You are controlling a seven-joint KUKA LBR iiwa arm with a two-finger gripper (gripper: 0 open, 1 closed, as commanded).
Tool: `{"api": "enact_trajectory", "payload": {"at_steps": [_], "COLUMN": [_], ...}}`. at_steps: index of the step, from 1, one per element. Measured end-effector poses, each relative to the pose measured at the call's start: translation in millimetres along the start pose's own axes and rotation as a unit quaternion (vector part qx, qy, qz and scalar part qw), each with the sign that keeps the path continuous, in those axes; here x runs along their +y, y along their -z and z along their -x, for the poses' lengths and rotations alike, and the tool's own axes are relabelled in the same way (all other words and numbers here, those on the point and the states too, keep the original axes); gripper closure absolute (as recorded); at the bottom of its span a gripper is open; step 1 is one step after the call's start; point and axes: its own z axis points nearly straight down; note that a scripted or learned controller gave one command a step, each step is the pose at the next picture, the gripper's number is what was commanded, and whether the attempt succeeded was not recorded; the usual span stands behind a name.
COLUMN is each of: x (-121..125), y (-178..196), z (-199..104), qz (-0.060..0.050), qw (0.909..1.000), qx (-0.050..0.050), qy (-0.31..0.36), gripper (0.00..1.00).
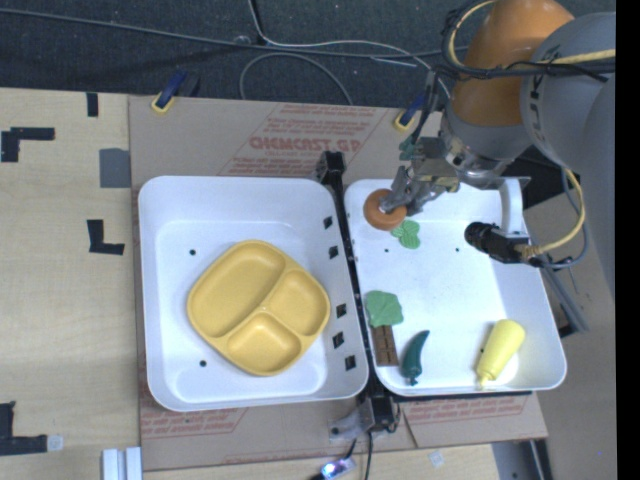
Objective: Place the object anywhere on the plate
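Touching the jaws' tips [398,204], orange carrot [381,211], right bin [520,298].

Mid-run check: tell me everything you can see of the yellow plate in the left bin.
The yellow plate lies flat in the left bin, roughly at its middle and turned at a slant to the bin's walls. It looks like smooth moulded plastic, rounded at the corners, with raised ridges dividing it into three compartments: one large, two smaller. All three compartments hold nothing. It rests on the bin floor, apart from the walls, and the gripper is over in the right bin, well clear of it.
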Motion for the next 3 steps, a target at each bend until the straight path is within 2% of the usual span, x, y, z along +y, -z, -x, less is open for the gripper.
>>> {"api": "enact_trajectory", "payload": {"at_steps": [2,3], "x": [-1,-1], "y": [-29,-25], "z": [-113,-176], "qz": [-0.001,0.0], "qw": [1.0,1.0], "qx": [0.0,0.0], "qy": [0.0,0.001], "gripper": [1.0,1.0]}}
